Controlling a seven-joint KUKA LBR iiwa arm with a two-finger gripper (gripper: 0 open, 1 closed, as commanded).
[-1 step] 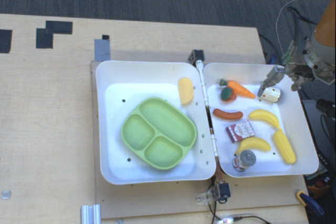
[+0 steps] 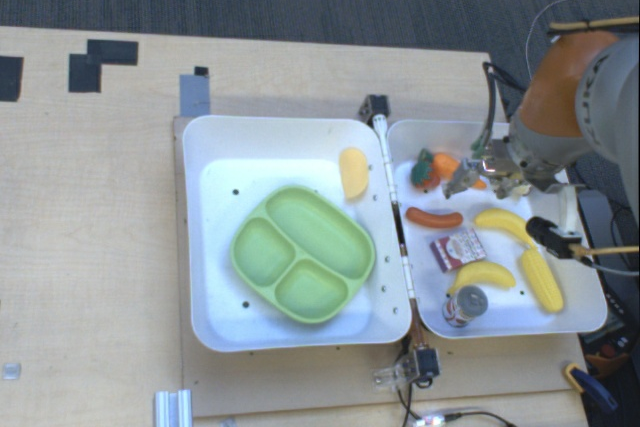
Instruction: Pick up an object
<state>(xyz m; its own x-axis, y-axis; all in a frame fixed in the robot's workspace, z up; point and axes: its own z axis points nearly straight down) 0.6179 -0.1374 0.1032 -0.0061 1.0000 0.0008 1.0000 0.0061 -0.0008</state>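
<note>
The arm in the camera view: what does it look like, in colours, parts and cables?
The arm is grey and rounded, with a wide orange band above the wrist. A dark cable runs down beside it to the small metallic gripper.

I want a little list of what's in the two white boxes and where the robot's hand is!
left bin: green divided plate, yellow block by the far right corner
right bin: carrot, sausage, small red packet, two bananas, corn cob, can
gripper: over the far part of the right bin, beside the carrot
held: nothing seen between the fingers
arm: reaches in from the right
</note>
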